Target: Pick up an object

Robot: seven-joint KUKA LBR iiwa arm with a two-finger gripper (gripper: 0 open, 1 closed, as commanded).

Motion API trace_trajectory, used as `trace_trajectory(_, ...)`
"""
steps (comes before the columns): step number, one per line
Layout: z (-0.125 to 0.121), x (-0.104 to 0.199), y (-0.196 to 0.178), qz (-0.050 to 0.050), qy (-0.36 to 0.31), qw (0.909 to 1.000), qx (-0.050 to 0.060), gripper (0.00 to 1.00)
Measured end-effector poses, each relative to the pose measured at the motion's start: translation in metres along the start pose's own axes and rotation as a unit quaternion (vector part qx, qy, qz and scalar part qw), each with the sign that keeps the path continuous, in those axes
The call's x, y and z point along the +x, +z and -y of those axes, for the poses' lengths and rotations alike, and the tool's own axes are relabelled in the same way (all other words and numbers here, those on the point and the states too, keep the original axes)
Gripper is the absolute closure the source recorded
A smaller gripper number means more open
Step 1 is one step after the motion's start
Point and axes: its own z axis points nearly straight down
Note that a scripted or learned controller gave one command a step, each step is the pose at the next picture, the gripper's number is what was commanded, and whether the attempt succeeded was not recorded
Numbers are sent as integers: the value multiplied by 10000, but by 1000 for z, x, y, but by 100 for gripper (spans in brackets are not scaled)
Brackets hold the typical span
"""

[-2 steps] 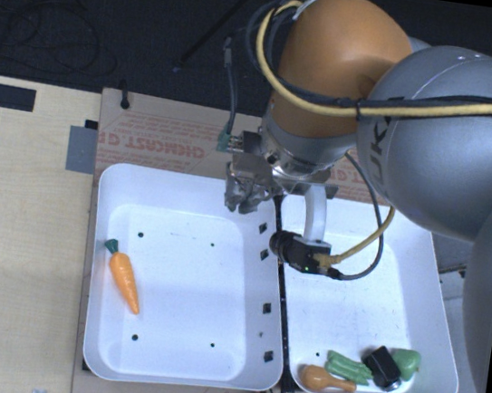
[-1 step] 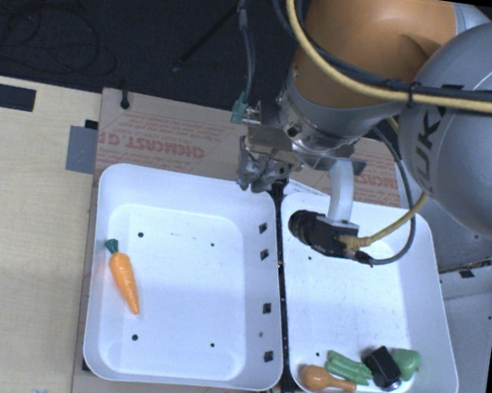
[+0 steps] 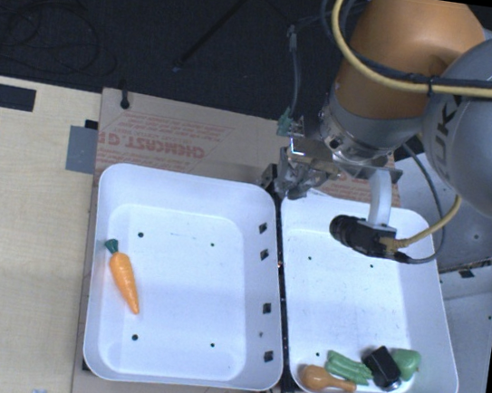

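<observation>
Above the rear edge where the two bins meet, the gripper (image 3: pixel 299 179) hangs with nothing visibly in it, its jaws too murky to tell, while the carrot (image 3: pixel 124 281) and the right bin's toys (image 3: pixel 365 371) lie unpicked.

Two shallow white bins sit side by side on the counter: a left bin (image 3: pixel 106 216) and a right bin (image 3: pixel 438 293). The left bin holds one item, an orange toy carrot (image 3: pixel 125 279) with a green top. The right bin holds four: one green bean pod (image 3: pixel 348 367), one black block (image 3: pixel 382 366), one green rounded piece (image 3: pixel 407 360) and one orange-brown pear-shaped piece (image 3: pixel 325 380).
</observation>
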Motion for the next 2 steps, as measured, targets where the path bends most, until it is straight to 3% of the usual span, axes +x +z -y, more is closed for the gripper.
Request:
trace_trajectory(1,-33,27,-173,-29,-46,9999,-115,100)
trace_trajectory(2,-44,75,-196,-18,-51,10000,-31,100)
